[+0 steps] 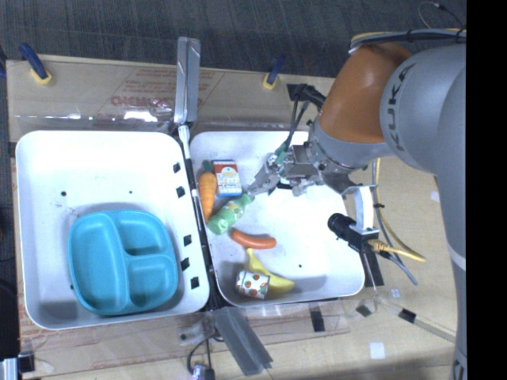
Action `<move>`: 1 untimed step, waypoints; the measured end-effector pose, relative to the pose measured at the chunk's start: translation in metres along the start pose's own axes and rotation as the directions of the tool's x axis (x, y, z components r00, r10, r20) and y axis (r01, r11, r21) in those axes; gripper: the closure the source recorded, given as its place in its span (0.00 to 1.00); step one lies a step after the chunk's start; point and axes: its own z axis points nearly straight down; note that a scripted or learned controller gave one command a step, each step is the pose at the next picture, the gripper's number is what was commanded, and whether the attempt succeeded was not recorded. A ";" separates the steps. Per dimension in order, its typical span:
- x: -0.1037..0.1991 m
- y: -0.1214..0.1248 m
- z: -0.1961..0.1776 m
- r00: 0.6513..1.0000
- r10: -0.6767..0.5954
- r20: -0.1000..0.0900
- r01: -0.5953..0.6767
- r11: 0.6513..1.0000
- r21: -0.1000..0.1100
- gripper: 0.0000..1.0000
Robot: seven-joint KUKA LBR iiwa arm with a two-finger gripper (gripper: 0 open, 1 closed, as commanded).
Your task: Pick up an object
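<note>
End effector point(264, 180) is hovering low in the right bin point(341, 279); finger state: cannot tell. Nearest candidate, the green bottle point(228, 213), is lying just beside it toward 8 o'clock, long axis running 8-to-2, roughly in line with the approach.
</note>
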 end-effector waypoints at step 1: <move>-0.024 0.060 0.128 0.998 -0.062 0.001 0.062 0.998 -0.004 0.00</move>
